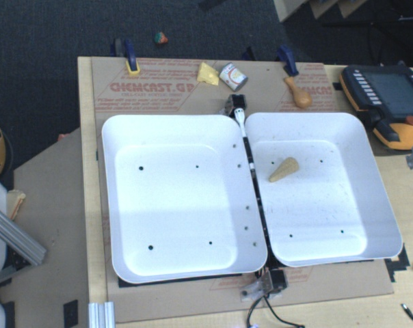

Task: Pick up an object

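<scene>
A tan cone-shaped object (pixel 283 169) lies on its side in the right bin (pixel 370 203), toward the bin's upper left, its narrow tip pointing down-left. The left bin (pixel 124 203) stands beside it, the two touching along the middle seam.
On the bench behind the bins lie a yellow wedge (pixel 207 74), a small white box (pixel 233 76) and a tan pear-shaped piece (pixel 299 94). Blue clamps (pixel 130 55) hold the board's far edge. A black and orange handheld pendant (pixel 386 101) sits at the right.
</scene>
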`<state>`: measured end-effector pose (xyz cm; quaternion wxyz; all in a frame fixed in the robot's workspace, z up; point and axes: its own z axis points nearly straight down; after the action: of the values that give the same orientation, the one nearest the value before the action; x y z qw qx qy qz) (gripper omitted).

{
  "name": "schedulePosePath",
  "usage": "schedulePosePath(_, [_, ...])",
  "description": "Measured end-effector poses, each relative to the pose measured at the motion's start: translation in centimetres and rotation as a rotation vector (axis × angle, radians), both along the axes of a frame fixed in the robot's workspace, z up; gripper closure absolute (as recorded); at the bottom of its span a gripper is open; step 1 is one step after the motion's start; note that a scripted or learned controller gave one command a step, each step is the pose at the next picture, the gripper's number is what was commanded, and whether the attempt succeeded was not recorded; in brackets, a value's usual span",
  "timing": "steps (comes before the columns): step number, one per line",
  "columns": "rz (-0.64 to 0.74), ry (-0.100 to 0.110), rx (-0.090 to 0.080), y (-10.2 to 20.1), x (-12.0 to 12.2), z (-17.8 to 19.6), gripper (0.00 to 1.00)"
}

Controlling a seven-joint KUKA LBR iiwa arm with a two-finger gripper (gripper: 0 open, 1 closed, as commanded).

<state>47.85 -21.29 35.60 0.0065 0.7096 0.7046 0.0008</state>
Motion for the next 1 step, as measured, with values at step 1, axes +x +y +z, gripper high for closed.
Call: schedulePosePath(1, [0.016, 0.016, 0.013, 9.66, 0.10, -4.83, 1.00])
